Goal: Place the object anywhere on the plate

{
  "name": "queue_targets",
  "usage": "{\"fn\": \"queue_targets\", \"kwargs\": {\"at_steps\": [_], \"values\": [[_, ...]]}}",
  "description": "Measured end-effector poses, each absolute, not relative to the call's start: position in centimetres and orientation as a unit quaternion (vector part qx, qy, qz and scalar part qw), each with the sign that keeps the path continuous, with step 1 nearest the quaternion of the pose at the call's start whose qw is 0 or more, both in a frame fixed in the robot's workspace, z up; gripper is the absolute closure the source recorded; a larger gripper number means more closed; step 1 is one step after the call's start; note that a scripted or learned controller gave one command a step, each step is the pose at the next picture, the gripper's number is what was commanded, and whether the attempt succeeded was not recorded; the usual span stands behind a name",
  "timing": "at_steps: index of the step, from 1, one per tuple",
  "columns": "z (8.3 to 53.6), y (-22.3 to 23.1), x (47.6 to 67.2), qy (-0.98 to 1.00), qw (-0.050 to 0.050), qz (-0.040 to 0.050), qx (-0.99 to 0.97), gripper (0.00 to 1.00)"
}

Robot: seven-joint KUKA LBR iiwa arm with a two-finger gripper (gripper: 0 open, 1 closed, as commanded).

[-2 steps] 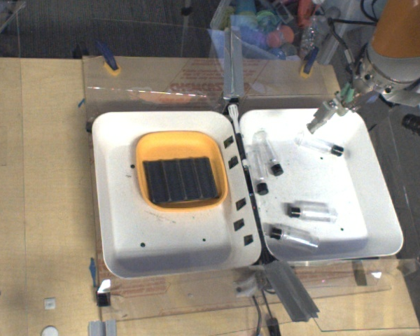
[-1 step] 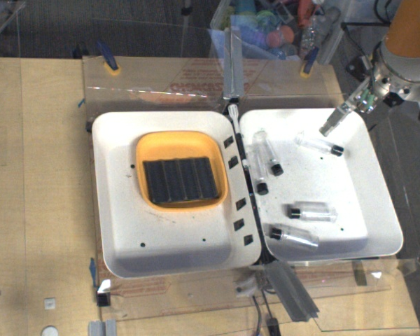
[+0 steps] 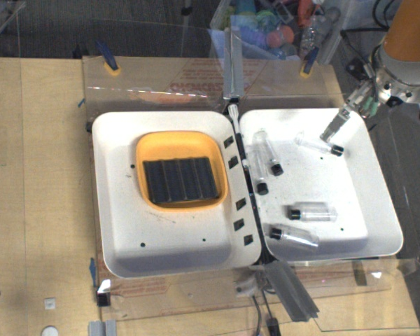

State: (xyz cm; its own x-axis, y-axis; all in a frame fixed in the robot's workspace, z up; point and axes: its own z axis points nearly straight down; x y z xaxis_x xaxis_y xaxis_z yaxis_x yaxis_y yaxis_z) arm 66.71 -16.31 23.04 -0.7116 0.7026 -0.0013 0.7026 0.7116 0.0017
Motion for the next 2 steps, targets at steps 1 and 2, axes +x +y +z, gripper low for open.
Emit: {"fn": "queue_targets", "kwargs": {"at_steps": [1,2], "values": [[28.14,-22.43,66.06,0.978,0.005,0.0001,0.208,0.00],[27.33,-22.21,65.92,0.999,0.002,0.0007,0.052,0.00]]}}
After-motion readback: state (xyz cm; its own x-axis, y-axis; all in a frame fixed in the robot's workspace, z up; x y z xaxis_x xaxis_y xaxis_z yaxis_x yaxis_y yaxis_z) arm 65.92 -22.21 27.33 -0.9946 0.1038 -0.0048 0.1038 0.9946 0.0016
